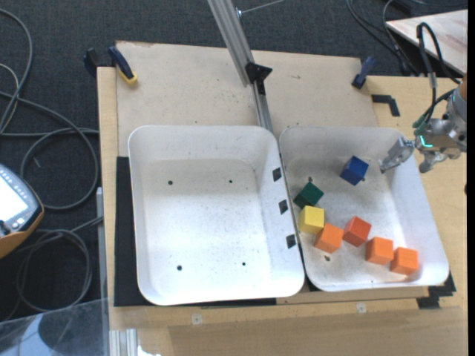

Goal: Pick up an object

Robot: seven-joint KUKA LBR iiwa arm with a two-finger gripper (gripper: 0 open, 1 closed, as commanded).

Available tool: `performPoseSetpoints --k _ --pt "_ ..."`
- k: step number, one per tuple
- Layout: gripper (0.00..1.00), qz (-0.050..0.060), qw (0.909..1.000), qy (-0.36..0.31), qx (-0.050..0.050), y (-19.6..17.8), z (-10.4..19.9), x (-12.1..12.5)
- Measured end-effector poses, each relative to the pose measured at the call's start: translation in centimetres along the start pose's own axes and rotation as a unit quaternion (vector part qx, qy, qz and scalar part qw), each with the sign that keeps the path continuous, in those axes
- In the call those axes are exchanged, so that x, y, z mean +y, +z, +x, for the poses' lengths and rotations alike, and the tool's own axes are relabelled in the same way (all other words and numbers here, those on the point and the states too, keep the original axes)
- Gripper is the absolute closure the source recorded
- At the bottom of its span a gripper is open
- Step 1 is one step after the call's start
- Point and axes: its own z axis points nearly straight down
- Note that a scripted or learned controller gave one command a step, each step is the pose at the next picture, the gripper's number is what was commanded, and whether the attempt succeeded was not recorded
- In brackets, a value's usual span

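Camera view: gripper at right bin's far right rim, fingers spread, nothing between them. Blue cube sits nearby.

one cam overhead – slanted on bins

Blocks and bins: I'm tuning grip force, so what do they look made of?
Blocks, like the blue one: probably painted wood or plastic, with flat matte colour and crisp edges. Bins: likely thin moulded plastic, white, rounded rims, scuffed and speckled.
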Motion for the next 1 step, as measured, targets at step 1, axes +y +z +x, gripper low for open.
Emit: performPoseSetpoints --k 1 --pt "0.00 -0.002 1.0000 -0.001 -0.001 -0.22 0.02 0.08"
